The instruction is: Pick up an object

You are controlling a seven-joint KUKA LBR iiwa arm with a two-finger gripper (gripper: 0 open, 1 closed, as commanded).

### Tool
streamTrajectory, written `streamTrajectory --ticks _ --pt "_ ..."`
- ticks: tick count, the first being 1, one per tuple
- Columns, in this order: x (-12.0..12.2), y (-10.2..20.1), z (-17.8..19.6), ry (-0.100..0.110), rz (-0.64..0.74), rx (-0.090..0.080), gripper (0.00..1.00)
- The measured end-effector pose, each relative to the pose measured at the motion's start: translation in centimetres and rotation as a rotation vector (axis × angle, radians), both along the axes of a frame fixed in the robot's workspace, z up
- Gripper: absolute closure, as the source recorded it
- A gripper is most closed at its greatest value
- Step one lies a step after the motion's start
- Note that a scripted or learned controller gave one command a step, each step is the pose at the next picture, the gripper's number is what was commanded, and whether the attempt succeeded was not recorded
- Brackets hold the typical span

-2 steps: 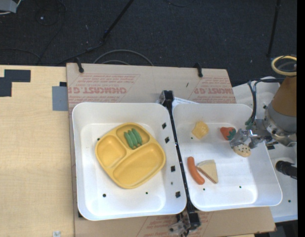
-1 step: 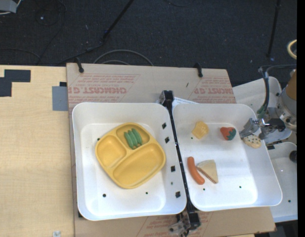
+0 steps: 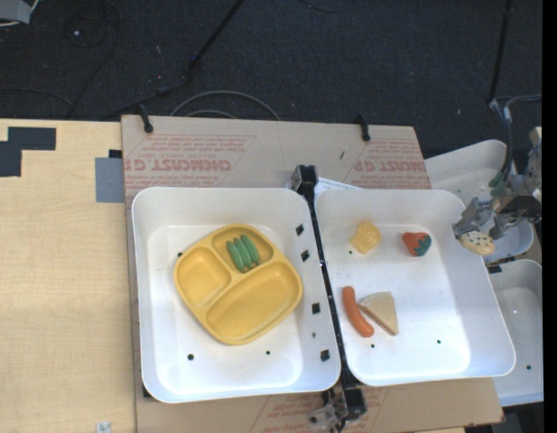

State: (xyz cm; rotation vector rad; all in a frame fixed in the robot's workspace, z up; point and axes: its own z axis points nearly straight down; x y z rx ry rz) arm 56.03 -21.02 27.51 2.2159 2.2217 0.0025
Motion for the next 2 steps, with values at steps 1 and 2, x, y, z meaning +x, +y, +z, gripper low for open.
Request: streamTrajectory --ticks 1,2 --pt "0.7 4.9 -1.6 0.007 0.002 0.003 1.0" --pt "1.2 10.1 -1.1 0.006 0.002 0.004 1.0"
